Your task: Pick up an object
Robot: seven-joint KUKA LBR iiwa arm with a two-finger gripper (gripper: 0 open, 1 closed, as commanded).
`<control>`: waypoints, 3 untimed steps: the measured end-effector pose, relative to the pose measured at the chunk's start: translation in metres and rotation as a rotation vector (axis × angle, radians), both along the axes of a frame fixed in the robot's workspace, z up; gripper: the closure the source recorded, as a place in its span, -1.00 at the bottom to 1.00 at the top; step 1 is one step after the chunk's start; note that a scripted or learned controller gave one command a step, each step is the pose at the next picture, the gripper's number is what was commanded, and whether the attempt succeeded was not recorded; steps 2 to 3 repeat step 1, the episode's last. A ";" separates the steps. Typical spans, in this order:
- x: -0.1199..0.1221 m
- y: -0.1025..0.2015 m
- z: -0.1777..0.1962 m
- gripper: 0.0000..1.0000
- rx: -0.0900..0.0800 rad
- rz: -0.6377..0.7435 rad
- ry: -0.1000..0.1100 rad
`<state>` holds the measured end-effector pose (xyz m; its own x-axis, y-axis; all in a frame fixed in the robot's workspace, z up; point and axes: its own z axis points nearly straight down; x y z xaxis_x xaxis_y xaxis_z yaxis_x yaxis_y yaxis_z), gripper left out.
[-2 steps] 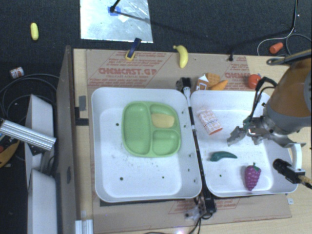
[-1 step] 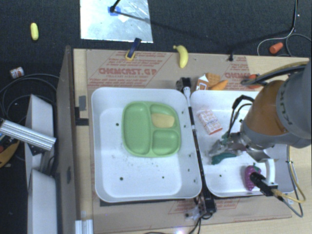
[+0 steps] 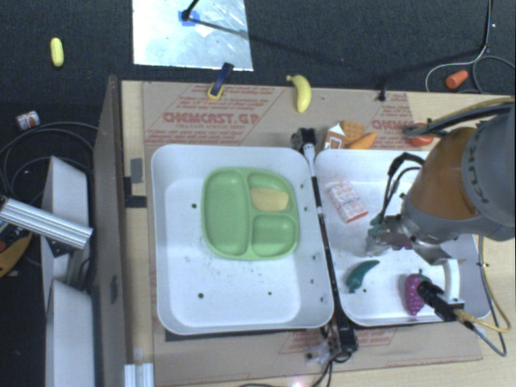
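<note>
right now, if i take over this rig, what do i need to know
Gripper: low in the right white bin, nothing seen held.
In that bin: dark green curved toy just below the gripper, purple grape bunch, small red-and-white packet.
Left white bin: green divided plate with a pale yellow piece.
Done: no pick yet.
Left: grasp and lift one object.

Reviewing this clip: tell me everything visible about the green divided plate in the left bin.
The green divided plastic plate lies flat near the middle of the left white bin, resting on its floor. It is a rounded square with three compartments: one long on its left, two smaller on its right. The upper right compartment holds a pale yellow, flat-looking item; the others look bare. The gripper is apart, over the right bin.
</note>
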<state>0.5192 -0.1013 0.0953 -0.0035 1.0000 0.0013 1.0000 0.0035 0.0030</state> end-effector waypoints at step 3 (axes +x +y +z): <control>-0.028 -0.064 0.116 1.00 -0.008 -0.009 -0.009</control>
